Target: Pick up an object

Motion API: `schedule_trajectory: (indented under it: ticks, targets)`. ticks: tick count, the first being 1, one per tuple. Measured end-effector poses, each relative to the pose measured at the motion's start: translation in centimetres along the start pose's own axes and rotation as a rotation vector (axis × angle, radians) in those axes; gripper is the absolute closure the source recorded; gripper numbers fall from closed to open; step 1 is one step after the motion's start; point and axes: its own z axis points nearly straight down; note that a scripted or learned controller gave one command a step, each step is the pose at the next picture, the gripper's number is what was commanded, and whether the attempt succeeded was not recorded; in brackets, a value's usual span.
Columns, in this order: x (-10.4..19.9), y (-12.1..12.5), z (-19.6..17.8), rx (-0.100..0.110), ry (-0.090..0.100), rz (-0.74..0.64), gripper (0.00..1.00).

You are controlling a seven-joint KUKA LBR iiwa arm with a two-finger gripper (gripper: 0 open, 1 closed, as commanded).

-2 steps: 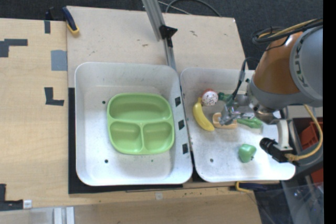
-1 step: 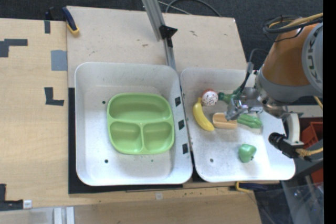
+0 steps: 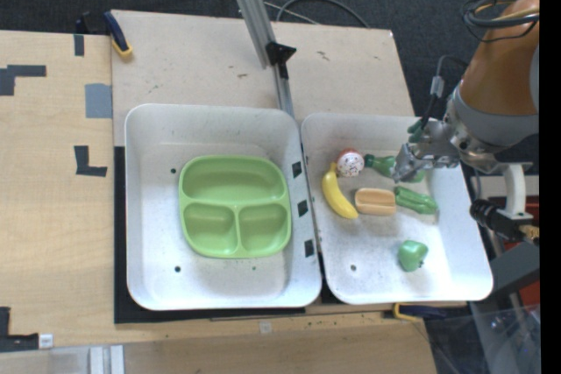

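On the far left, the wooden desk (image 3: 53,215) carries strips of dark tape, and a blue and yellow clamp (image 3: 117,34) grips the top left corner of the pale board under the bins. The left bin (image 3: 145,188) holds a green divided plate (image 3: 235,206), lying flat near the bin's middle, with one long compartment at the top and two smaller ones below. A slanted metal rail (image 3: 250,0) runs down from the top of the view and ends at the seam where the two bins meet.

The right bin (image 3: 456,267) holds all the small things. Nearest its left wall lies a yellow banana (image 3: 337,196), curving downward. Just above it sits a small white ball with red marks (image 3: 351,163), touching or almost touching the banana's upper end. To the right of the banana, just beside it, lies a tan bread roll (image 3: 376,202). A green vegetable (image 3: 415,201) lies against the roll's right end, and another green piece (image 3: 383,163) lies above the roll, near the ball. Lower down, well apart from the rest, rests a green pepper (image 3: 412,255).

The gripper (image 3: 407,168) hangs low over the bin's upper right part, just above the green vegetable and right of the upper green piece. Whether its fingers are spread or pressed together cannot be told from here. Behind it, the orange band (image 3: 504,48) of the arm rises at the right edge.
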Motion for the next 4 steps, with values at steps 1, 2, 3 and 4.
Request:
schedule_trajectory:
  ticks: [1, 2, 3, 4]
  targets:
    - [4.4, 0.3, 0.3, 0.006, 0.002, -0.004, 1.0]
    - [10.1, 0.2, 0.3, 0.006, 0.003, -0.007, 1.0]
    - [14.3, 0.5, 1.8, 0.008, 0.002, -0.004, 1.0]
    - [19.6, 0.7, 1.7, 0.007, 0.003, -0.006, 1.0]
